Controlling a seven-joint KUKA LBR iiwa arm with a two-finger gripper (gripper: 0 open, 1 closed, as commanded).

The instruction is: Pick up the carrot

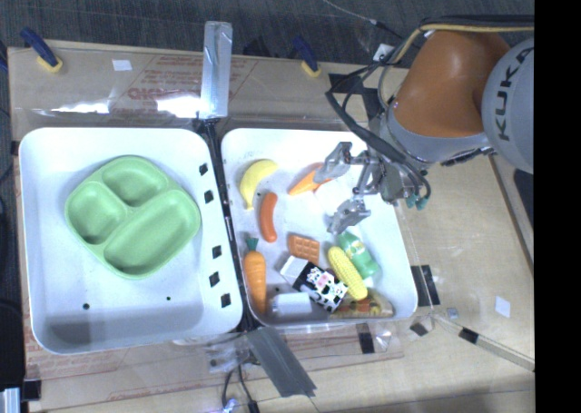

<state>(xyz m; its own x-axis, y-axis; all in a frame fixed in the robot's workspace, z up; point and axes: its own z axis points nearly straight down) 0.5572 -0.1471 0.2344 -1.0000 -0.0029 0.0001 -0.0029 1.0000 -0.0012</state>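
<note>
Item: long orange plastic carrot with green top (255, 277), lying by the right white bin's (399, 243) left wall. Gripper (343, 186): fingers spread wide, holding nothing (hovering near another orange piece (306, 180)). Step: approach; next, cross leftward and descend.

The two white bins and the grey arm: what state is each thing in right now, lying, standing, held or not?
Carrot: lying loose along the right bin's left wall, untouched.
Banana: lying loose, upper left of the right bin.
Hot dog: lying loose below the banana.
Corn cob: lying tilted among other toys.
Green plate: resting flat in the left bin, right way up.
Gripper: over the right bin, away from the carrot.
</note>
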